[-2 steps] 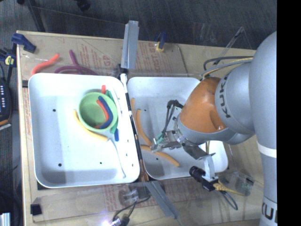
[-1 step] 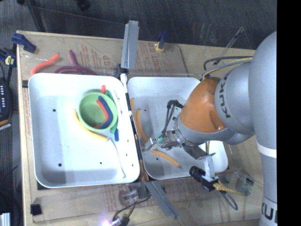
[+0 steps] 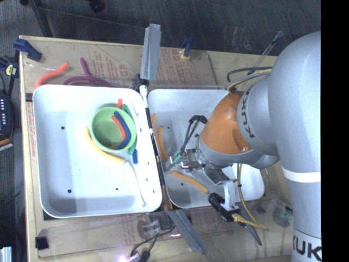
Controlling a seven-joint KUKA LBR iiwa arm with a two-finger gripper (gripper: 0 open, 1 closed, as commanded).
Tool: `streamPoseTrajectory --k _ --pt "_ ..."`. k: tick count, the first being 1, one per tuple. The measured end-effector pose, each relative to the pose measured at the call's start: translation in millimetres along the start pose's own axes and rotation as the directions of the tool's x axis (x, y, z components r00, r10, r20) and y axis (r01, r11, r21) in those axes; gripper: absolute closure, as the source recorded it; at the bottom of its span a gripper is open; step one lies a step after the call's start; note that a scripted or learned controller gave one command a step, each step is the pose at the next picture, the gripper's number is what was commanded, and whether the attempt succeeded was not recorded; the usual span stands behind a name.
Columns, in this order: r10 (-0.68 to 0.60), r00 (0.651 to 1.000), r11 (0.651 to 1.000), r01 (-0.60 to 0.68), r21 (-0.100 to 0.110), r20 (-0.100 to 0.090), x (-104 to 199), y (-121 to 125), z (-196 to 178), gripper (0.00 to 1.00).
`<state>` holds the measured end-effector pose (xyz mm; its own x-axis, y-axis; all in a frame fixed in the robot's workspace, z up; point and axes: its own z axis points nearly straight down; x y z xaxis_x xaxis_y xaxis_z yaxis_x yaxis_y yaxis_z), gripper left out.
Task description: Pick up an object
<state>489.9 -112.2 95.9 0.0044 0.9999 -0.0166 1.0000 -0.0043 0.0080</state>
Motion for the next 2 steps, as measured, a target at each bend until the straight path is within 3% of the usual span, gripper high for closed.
streamPoseTrajectory --k 1,2 --pt "-0.014 1.0 1.0 0.015 0.01 -0.011 5.2 -0.5 -8.3 1.0" --pt "-0.102 0.995 0.995 0.102 0.007 -0.018 50.3 61.3 -170.1 1.0"
